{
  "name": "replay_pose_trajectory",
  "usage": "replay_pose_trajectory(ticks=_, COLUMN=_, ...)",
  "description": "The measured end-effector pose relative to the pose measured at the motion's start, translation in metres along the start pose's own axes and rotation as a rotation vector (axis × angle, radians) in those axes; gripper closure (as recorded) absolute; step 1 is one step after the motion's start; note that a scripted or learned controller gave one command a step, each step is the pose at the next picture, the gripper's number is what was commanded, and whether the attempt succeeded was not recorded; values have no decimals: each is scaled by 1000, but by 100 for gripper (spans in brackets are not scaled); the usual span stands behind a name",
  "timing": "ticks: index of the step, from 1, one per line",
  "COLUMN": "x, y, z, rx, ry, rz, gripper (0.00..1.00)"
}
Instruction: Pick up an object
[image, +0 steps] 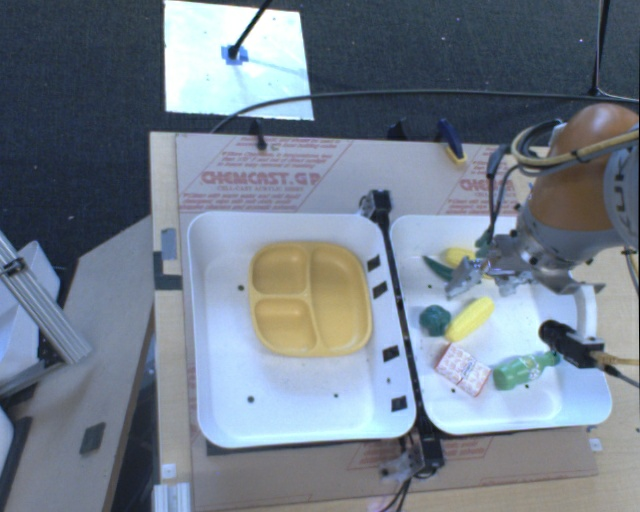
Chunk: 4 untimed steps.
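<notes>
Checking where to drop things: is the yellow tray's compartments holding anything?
Empty. The yellow tray lies flat in the left bin, and all three compartments show bare yellow bottoms.

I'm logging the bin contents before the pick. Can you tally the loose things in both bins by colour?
Yellow: 3 (divided yellow plastic plate, long yellow plastic piece, small yellow piece by the gripper)
Green: 3 (round dark teal object, dark green pointed piece, light green bottle)
Red and white: 1 (checked box)
Total: 7

Robot lab: bench (250, 160) w/ two bins (215, 330), cables.
</notes>
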<state>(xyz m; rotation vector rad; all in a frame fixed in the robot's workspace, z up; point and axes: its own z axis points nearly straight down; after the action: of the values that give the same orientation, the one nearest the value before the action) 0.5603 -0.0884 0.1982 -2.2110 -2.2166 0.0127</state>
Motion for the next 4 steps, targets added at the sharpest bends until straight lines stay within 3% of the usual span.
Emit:
replay_pose_trajectory(ticks=1, x=0, y=2, z=-4, rx=-8, ry=-1, rz=-2, gripper=0)
replay_pose_trajectory(ticks=2, x=-5, y=5, z=61, rx=-3, ry=0, rz=1, gripper=0)
replay_pose_trajectory(ticks=3, x=-5, y=11, z=92, rx=-29, ry=-3, rz=1, gripper=0)
replay_pose_trajectory(ticks=4, x=-6, y=12, z=84, rx=-33, ry=-5, rz=0, gripper=100)
